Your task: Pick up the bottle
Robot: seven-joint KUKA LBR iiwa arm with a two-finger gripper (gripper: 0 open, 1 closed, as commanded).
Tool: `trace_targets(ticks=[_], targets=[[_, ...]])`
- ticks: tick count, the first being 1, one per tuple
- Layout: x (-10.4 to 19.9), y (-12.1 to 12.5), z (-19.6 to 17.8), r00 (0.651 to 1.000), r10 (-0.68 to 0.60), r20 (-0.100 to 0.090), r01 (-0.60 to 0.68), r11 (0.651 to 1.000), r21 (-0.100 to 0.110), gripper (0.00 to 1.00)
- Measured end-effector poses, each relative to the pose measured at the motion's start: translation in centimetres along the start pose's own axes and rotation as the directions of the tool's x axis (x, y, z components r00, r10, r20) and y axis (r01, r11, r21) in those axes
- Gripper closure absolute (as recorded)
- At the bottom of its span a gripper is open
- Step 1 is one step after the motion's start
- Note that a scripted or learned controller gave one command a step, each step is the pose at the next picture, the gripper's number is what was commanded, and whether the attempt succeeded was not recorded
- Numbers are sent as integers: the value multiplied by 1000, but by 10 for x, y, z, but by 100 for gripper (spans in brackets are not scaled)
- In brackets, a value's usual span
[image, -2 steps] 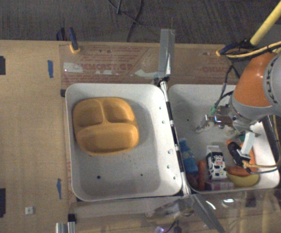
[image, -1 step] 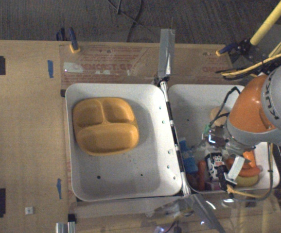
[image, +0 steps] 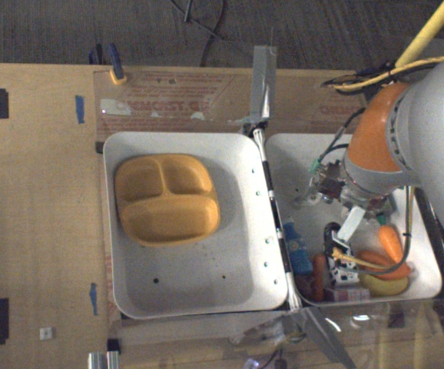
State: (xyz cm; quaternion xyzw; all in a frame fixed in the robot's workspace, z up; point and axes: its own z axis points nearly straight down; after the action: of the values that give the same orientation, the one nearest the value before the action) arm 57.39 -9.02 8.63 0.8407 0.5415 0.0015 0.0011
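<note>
The left bin (image: pixel 130 283) holds one thing, a yellow divided plate (image: pixel 167 198). It lies flat in the far left part of the floor, and the near and right parts of the floor are bare white. Nothing the task needs sits here, which probably explains why the arm is working elsewhere.

Across the shared wall, the right bin (image: pixel 293 154) has all its contents crowded along its near edge, and its far half is bare. A small blue item lies close against the left wall, by the divider. I take it for the bottle (image: pixel 292 241), but it is too small to be sure. Tucked against the wall as it is, it would probably leave little room on that side for a grasp.

Just right of it and nearer lies a red-orange piece (image: pixel 319 266), then a small box (image: pixel 346 292). Further right are a banana (image: pixel 383 286) at the near rim and a carrot (image: pixel 391 241) just beyond it. These lie touching or nearly touching, so lifting one could easily disturb its neighbours.

The arm (image: pixel 418 121) reaches in from the right over this bin. Its gripper (image: pixel 322 184) is above the bare middle of the floor, on the far side of the pile and to the right of the blue item. That looks like a position for approaching, not for holding. Whether the gripper is clenched or released I cannot tell, and nothing is visibly in its grasp.
</note>
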Motion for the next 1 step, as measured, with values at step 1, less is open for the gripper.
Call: trace_targets(ticks=[1], targets=[[-12,-16,0,965,264,-1,-264,965,3,0]])
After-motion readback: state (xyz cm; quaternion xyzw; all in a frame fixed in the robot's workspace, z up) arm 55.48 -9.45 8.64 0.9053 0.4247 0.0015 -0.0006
